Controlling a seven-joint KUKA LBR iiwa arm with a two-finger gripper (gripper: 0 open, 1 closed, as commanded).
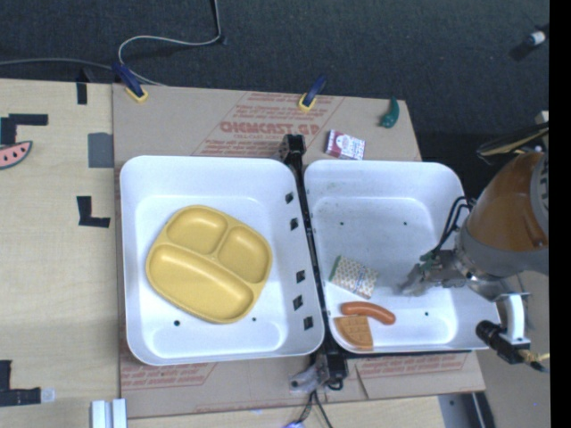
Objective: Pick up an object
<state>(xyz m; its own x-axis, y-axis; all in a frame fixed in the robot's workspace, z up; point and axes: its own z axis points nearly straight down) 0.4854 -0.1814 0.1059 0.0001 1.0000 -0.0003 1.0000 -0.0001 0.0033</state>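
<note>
Looking down on the bench, we see two white bins side by side on cardboard. Left bin [143, 239]: holds a yellow divided tray [209, 262], three compartments, lying flat approx. at bin centre. Right bin [384, 178]: three items, all in its lower-left area. Patterned packet [355, 277] sits at approx. 8 o'clock from bin centre. Sausage [368, 311] lies just below it, at 6 o'clock from the packet. Toast-like orange piece [354, 332] lies just beside the sausage, at its 7 o'clock, near the bin's front wall.

Arm enters from 3 o'clock; orange band visible above the wrist. Gripper [415, 281] is low inside the right bin, at 3 o'clock from the packet, apart from it. We see nothing between its fingers. Open/closed state: we cannot tell.
</note>
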